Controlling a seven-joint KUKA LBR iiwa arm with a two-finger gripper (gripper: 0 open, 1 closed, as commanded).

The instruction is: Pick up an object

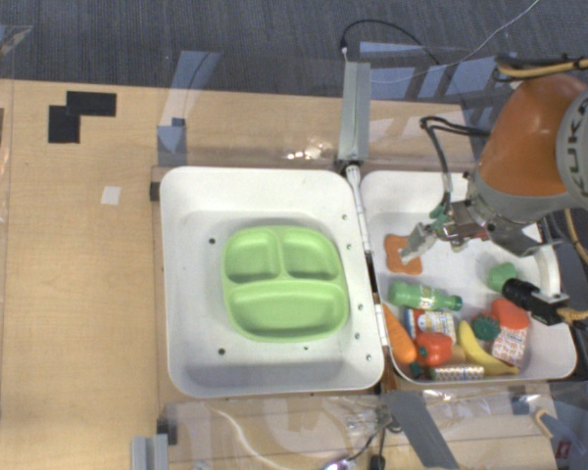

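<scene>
A: Left to right, quick; bench [78, 262] bare wood on the left, black L-shaped marker [78, 116] near its far edge; then the left bin [181, 292] with a green divided plate [284, 284] sitting flat in the middle, nothing on it.

B: Right bin [372, 199]?

A: All the clutter is there; orange flat piece [403, 254] near the bin's middle-left; below it a green bottle [423, 296] lying on its side; a carrot [400, 338] along the left wall; a red tomato-like thing [433, 346]; a banana [482, 350] toward the front; a small green round item [503, 275] over on the right; other small bits I can't name.

B: Pincer [437, 231]?

A: Over the right bin, just beside and above the orange flat piece; fingers look apart, nothing visible between them; arm [529, 150] comes in from the right, orange band on top.

B: Progress on the task?

A: My read: early; nothing lifted, every item is lying in the bin; the orange flat piece looks like the likely target since it's closest, but that's a guess; left to do: come down onto it, close, lift clear.
</scene>
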